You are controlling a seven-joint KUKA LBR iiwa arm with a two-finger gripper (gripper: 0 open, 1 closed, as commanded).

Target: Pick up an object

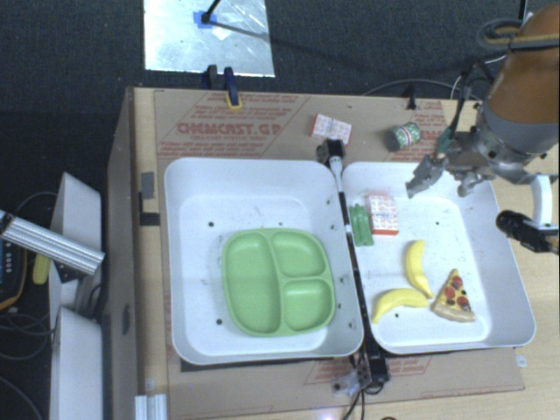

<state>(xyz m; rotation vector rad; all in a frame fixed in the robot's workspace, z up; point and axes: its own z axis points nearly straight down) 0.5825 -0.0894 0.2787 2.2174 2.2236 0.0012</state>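
Bananas (411, 283) lie well below open claw (444, 180).

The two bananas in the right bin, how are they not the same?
The upper banana stands nearly upright in the picture, while the lower banana lies across it, curving sideways. The upper one sits nearer the gripper; the lower one sits nearer the pizza slice. Both are yellow, curved, and lie in the right bin.
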